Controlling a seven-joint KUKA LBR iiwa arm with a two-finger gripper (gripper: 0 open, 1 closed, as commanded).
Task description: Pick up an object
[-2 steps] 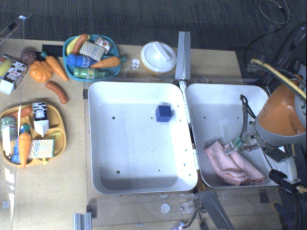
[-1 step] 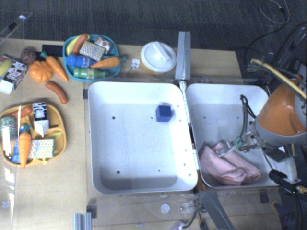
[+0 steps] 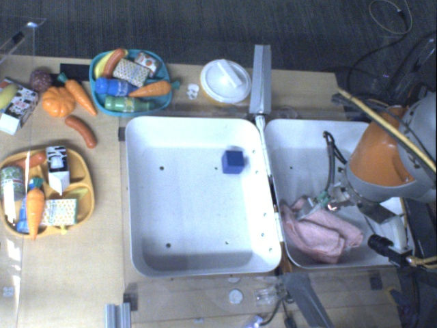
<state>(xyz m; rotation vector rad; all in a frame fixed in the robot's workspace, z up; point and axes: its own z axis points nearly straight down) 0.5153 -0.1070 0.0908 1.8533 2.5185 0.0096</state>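
A small blue cube (image 3: 233,161) rests in the left white bin (image 3: 150,183), toward its upper right. A crumpled pink cloth (image 3: 321,232) lies at the front of the right bin (image 3: 300,149). My gripper (image 3: 326,202) is low in the right bin, right at the cloth's upper edge, with the grey arm and orange band (image 3: 379,157) rising to the right. The wrist hides the fingertips, so contact with the cloth is unclear.
Left of the bins sit a yellow tray (image 3: 85,190) and a blue bowl (image 3: 130,80) of toy food, with loose toy carrots and a pumpkin (image 3: 57,102). A white lidded cup (image 3: 226,80) stands behind the bins. Cables hang at the right.
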